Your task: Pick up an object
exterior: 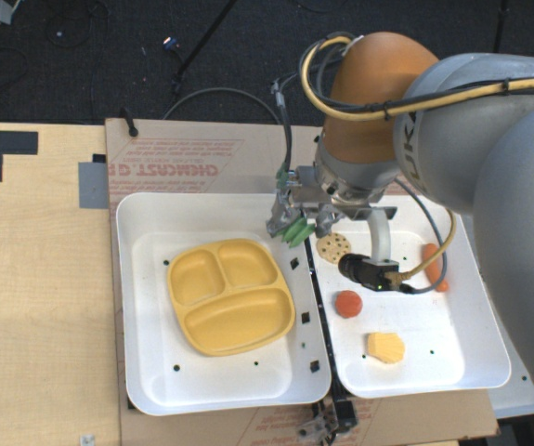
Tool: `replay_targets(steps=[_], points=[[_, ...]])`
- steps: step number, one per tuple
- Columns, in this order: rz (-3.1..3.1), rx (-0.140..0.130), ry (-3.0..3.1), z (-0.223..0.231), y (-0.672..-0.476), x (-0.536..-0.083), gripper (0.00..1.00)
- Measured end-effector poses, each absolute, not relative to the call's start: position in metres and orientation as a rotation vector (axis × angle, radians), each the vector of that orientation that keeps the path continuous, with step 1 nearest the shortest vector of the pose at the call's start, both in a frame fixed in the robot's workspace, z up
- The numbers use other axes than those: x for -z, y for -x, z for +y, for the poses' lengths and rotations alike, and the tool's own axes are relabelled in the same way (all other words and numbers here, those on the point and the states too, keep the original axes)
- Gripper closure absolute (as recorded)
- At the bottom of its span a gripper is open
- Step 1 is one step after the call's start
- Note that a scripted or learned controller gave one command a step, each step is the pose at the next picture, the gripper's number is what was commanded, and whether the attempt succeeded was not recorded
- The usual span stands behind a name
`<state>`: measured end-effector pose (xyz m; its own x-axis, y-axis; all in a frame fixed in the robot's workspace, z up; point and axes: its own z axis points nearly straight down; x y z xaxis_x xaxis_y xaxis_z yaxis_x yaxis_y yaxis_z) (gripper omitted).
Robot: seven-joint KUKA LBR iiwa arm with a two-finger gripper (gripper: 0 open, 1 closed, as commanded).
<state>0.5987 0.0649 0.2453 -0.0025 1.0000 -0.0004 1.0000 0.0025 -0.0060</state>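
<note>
Gripper [296, 223] positioned over the divide between the two bins, at their far end; green item [296, 231] seen between the fingers, apparently pinched, lifted above the bin floor. Left bin [146, 360]: yellow divided plate [231, 295] lying flat, tilted slightly. Right bin [452, 360]: speckled cookie [333, 246] just beside the gripper; red ball [347, 304] near centre; yellow block [385, 347] nearer the front; orange piece [431, 254] by the right wall, partly hidden by cable.

Cardboard sheet [183, 161] under bins, apparently printed.
</note>
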Motion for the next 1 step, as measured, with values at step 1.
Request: replay_targets(steps=[1], points=[[-2.224,-0.005,2.216,0.11,-0.6145,-0.2192,1.0]])
